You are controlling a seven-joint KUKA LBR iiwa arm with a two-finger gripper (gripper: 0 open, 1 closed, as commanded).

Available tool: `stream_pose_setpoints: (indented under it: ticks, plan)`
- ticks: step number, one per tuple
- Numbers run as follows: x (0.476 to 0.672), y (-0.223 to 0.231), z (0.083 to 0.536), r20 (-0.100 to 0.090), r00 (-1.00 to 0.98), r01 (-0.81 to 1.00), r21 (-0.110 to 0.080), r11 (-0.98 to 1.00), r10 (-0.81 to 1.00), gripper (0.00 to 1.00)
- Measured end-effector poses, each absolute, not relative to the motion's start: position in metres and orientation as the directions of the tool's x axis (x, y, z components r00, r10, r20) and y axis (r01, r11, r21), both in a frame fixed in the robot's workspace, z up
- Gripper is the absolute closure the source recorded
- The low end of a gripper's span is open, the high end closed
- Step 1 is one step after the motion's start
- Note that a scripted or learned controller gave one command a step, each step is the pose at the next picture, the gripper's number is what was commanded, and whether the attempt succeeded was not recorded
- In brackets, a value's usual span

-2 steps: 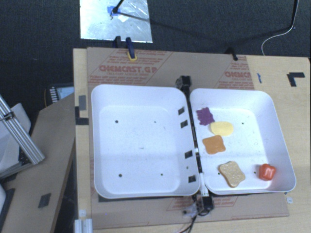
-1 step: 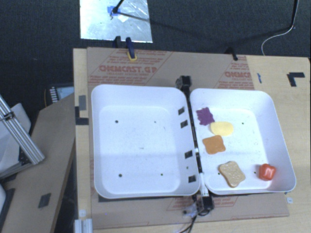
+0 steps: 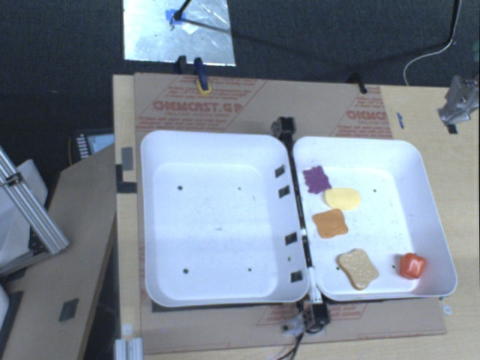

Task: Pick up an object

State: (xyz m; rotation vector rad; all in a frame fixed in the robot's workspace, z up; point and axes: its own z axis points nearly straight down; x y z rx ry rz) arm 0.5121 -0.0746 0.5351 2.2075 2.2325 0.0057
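Observation:
The right bin (image 3: 420, 172) holds several small objects. A purple piece (image 3: 316, 178) lies near its left wall, with a yellow oval piece (image 3: 342, 199) just below and to the right of it. An orange slice (image 3: 330, 223) sits under those. A tan bread-shaped piece (image 3: 358, 268) rests near the front wall. At the front right corner lies a red piece (image 3: 411, 265). My gripper (image 3: 457, 103) appears as a grey metal shape at the right edge, above and behind the right bin, well away from all the objects.
The left bin (image 3: 150, 201) stands beside the right one, joined by black clips (image 3: 286, 193) along the shared wall. Both rest on a cardboard sheet (image 3: 225, 100) on the bench. A silver plate (image 3: 178, 19) lies on the dark floor behind.

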Motion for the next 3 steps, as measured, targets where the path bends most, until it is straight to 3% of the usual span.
stream_pose_setpoints:
  ticks: [1, 3]
  plan:
    - [0.487, -0.002, 0.535, 0.002, -0.012, 1.000, 0.003, 0.012, 1.000, 1.00]
    - [0.496, 0.140, 0.535, 0.002, -0.012, 1.000, 0.002, 0.012, 1.000, 1.00]
